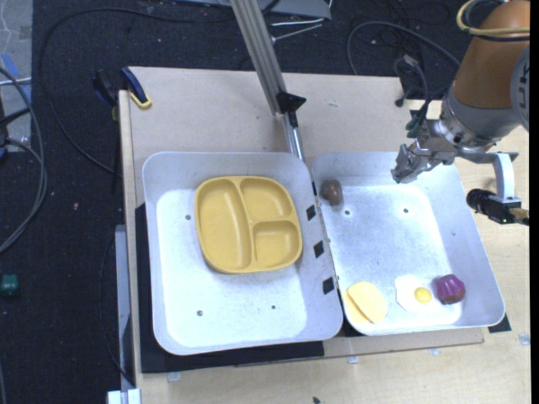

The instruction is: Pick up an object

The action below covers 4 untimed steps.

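Observation:
The right bin (396,234) holds a small brown round object (331,192) near its far left corner. Along its near edge lie a yellow flat piece (367,300), a fried-egg toy (415,294) and a purple round object (449,289). My gripper (406,167) hangs over the far right part of this bin, above bare floor, well away from every object. Nothing shows between its fingers.
The left bin (168,251) carries a yellow divided plate (248,223). A slanted metal pole (261,49) crosses the back of the bench and ends between the bins. Black clips (321,247) sit along the seam between the bins.

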Each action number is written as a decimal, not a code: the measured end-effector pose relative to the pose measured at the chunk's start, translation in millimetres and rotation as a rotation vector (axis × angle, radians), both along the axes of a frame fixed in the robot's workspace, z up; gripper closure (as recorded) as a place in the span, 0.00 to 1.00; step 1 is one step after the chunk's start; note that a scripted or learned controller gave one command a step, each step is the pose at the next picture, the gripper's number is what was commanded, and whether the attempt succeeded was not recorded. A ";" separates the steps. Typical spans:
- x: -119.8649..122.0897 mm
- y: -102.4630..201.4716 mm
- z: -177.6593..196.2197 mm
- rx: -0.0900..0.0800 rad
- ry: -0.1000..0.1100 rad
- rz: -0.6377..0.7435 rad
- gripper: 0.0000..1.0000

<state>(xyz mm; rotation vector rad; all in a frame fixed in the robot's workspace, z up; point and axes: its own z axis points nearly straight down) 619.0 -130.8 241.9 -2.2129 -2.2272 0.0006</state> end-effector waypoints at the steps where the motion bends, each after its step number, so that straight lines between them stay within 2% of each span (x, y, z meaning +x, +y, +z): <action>1: -14.2 58.1 7.1 0.001 0.000 0.002 1.00; 4: -66.4 206.4 17.0 -0.001 0.001 0.000 1.00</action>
